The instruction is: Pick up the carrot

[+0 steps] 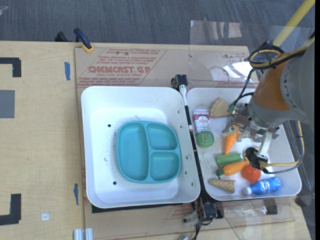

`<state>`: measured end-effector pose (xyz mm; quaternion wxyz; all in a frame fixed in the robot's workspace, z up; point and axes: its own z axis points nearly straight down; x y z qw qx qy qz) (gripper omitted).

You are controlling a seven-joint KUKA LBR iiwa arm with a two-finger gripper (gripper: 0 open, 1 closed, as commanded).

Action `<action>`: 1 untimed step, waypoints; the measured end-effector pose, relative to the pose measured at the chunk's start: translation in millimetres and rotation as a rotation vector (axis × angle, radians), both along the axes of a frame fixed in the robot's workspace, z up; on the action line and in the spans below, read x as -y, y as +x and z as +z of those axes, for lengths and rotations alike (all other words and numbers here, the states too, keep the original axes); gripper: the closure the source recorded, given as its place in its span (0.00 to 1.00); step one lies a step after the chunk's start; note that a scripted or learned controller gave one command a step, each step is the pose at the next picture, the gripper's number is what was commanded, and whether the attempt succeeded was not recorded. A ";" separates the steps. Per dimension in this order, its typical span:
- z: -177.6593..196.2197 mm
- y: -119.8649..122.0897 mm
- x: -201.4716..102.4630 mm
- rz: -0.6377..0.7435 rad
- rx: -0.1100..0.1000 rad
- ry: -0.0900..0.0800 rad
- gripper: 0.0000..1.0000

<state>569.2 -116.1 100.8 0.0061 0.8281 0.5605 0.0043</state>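
A small orange carrot (229, 143) lies tilted in the middle of the right bin (292, 181), its tip pointing toward the bin's front. My gripper (238, 129) hangs right over the carrot's upper end, at the foot of the grey arm with its orange band (270, 91). The wrist hides the gripper's tips, so whether it touches the carrot is unclear. A second orange, carrot-like piece (235, 168) with a dark green end lies lower in the same bin.
Around the carrot lie a green cucumber (228, 159), a red tomato (251, 173), a blue bottle (263, 186), two tan wedges (218, 107) (223, 185), a red-and-white box (201, 120) and a green round piece (205, 139). The left bin (95, 114) holds a teal divided plate (148, 150).
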 end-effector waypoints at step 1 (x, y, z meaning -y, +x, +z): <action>85.0 32.4 -83.2 -0.318 -0.010 0.009 1.00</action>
